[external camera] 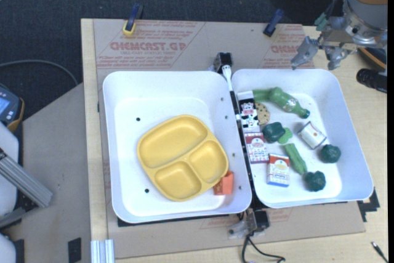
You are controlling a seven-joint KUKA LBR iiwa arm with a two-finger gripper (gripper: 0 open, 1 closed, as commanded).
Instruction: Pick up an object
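Green bottle (281, 100) lies neck toward lower right; claw (319, 57) spread apart, holding nothing.

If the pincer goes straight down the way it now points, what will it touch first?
Probably the back rim of the right bin, or the cardboard just behind it; the pincer, fingers spread, hangs above that edge. Depth is unclear from this one slanted view.

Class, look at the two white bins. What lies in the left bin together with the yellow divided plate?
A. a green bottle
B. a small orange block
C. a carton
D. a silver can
B: the small orange block rests against the lower right edge of the yellow divided plate in the left bin.
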